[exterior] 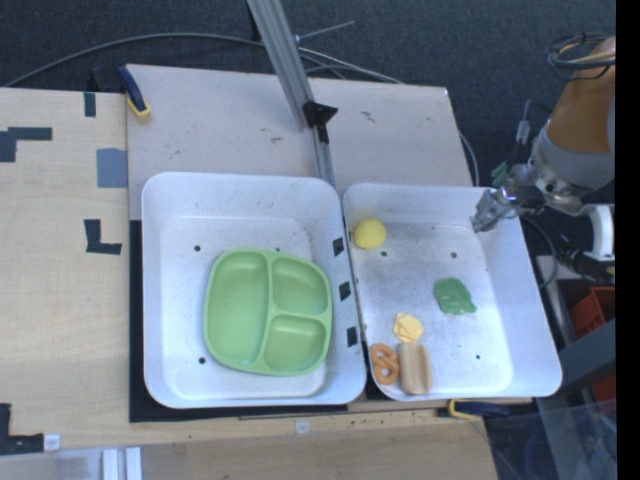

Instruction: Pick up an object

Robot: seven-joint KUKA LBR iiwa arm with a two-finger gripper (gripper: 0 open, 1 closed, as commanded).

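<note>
Nothing picked up yet, judging by how things lie. Gripper (490, 211) hanging over the far right corner of the right bin (520, 298), too small and blurred to tell whether spread or pressed together; nothing seen between its tips. Five candidates all resting on the bin floor: yellow ball (370, 234) near the far left corner, green lump (454, 296) mid-right, yellow piece (407, 327) just above the bun (414, 367), pretzel (384, 363) touching the bun at the near edge. Green tray (268, 312) alone in the left bin (160, 268). Left to do: choosing one, descending, closing, lifting
</note>
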